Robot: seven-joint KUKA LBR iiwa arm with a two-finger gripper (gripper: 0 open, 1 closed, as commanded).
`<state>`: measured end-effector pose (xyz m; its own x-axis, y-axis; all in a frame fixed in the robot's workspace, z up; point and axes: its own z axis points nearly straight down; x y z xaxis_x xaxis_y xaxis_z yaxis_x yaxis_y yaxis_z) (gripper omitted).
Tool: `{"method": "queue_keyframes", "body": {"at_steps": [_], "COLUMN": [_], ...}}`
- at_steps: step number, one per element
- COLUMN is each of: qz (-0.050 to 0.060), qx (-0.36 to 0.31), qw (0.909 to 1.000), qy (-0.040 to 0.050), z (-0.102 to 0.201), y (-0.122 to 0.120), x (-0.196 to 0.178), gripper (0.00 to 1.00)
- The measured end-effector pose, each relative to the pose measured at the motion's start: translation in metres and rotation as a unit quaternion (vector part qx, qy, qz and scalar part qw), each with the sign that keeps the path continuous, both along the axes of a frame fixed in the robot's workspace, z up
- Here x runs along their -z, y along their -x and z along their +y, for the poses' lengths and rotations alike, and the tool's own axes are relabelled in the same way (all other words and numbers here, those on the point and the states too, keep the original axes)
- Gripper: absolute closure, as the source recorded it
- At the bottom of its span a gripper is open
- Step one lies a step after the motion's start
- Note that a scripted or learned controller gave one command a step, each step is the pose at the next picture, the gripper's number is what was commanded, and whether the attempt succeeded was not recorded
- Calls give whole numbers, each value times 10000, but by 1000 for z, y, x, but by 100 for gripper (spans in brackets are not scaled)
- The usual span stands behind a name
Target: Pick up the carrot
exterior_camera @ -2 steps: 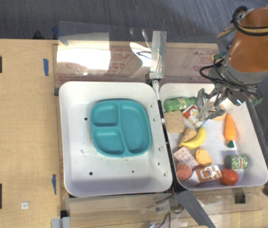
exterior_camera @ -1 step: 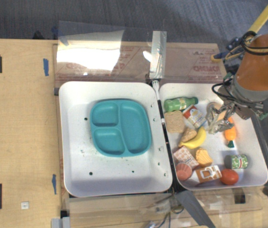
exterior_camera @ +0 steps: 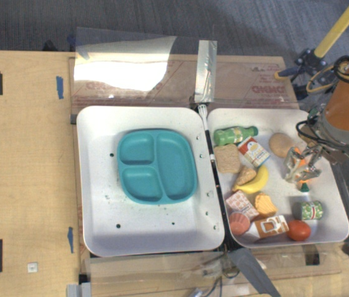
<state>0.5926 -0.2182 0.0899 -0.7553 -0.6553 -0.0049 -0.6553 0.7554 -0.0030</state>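
My jaws point(exterior_camera: 302, 167) hang low over the right-hand shallow white bin point(exterior_camera: 338, 218), right above a small orange plastic carrot point(exterior_camera: 305, 177) lying near that bin's right side. Whether they grip it, or how wide they stand, I cannot tell. A yellow toy banana point(exterior_camera: 255, 181) lies nearby; a teal divided plate point(exterior_camera: 158, 166) sits in the left bin point(exterior_camera: 94, 184).

The arm point(exterior_camera: 346, 113) is mostly a fat orange band over a grey wrist collar, with black cables looping around it. Its gripper point(exterior_camera: 301, 167) is a small skeletal metal thing, silvery and kinda cluttered.
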Motion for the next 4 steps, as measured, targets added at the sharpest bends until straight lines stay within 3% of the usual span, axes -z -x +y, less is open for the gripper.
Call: {"method": "queue_keyframes", "body": {"at_steps": [1,2,3,4], "qz": [1,-50,-29,-43], "qx": [-14,-1,-1012,-1016], "qw": [10000,10000,9949,9948], "qy": [-15,-13,21,23], "z": [3,3,-5,-5], "y": [-1,-4,94,94], "x": [1,-12,0,0], "gripper": [0,100,100,0]}}
